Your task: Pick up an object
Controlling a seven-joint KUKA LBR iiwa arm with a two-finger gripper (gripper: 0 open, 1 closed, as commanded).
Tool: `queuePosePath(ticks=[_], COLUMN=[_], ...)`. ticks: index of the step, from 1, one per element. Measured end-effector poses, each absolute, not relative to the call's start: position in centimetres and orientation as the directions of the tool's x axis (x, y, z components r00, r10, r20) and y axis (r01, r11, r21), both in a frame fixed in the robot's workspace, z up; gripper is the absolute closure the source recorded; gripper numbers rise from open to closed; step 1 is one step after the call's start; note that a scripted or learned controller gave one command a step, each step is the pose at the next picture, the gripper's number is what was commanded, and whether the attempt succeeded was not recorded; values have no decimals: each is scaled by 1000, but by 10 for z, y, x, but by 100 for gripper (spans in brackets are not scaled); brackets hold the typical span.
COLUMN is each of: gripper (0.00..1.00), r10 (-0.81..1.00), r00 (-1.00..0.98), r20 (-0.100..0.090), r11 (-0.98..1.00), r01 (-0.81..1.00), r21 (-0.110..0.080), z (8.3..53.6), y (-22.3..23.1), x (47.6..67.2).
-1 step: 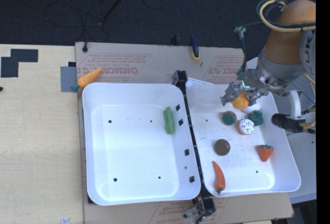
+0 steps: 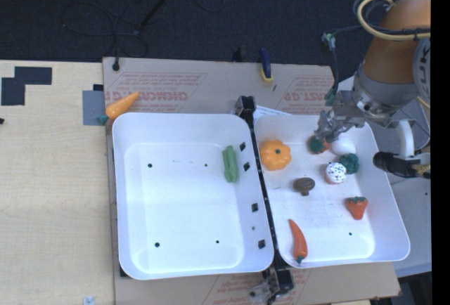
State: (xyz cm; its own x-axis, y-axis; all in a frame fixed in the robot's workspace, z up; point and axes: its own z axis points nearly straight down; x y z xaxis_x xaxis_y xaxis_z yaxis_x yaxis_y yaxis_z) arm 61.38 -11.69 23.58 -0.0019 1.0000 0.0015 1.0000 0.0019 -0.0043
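My gripper hangs over the back of the right bin, just above and right of a small green and red object; I cannot see whether it touches it. In the same bin lie an orange pumpkin, a brown mushroom, a white speckled ball, a green broccoli piece, a white lump, a strawberry and a red chili. A green cucumber lies in the left bin near its right wall.
A carrot lies on the cardboard outside the left bin's back left corner. A black divider runs between the two bins. The arm's body rises at the right, with cables around it.
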Motion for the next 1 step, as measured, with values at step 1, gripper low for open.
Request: queuePosePath(ticks=[1], gripper=[100], r10=[1000], r00=[1], r20=[3], r11=[-1], r01=[1000], r21=[-14], z=[157], y=[-102], x=[550])
